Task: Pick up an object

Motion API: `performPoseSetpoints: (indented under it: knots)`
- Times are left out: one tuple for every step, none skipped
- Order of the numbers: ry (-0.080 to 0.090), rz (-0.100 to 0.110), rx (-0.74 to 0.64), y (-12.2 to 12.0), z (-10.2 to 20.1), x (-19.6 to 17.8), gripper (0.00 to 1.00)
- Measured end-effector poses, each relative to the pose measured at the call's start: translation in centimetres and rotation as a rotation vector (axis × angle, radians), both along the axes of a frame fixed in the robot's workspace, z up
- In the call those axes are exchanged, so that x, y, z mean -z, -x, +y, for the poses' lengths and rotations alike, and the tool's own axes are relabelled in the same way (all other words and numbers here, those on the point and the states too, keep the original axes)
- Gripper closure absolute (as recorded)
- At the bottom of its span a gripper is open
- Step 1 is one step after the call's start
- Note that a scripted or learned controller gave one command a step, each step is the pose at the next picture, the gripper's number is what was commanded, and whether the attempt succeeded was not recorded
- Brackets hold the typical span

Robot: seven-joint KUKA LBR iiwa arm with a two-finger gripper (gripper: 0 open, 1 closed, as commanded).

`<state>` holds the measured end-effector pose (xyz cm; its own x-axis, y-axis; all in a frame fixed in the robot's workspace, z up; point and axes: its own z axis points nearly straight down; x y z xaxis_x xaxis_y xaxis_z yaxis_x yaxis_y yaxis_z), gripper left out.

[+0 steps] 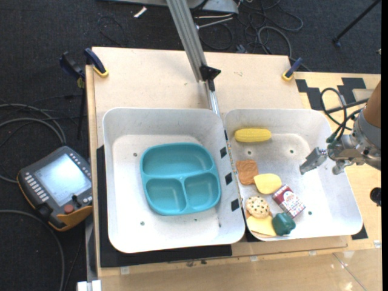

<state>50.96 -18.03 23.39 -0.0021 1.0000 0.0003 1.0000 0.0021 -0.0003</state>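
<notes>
- Counter [157,71]: pale wooden top.
- Right bin [315,123]: rests on the counter, beneath the tool [324,161].
- Left bin [121,126]: alongside, farther from the tool.

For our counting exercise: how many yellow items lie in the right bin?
3: a corn cob near the far wall, a yellow piece mid-bin, and another at the near edge, partly under the cookie.

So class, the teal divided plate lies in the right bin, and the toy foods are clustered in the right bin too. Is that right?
Not quite. The camera view shows the teal divided plate in the left bin, not the right. The toy foods are indeed clustered in the right bin.
</notes>
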Motion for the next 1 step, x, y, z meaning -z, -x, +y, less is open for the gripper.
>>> performPoseSetpoints:
  knots:
    - [0.0,0.0,0.001,0.0,-0.01,0.0,0.0]
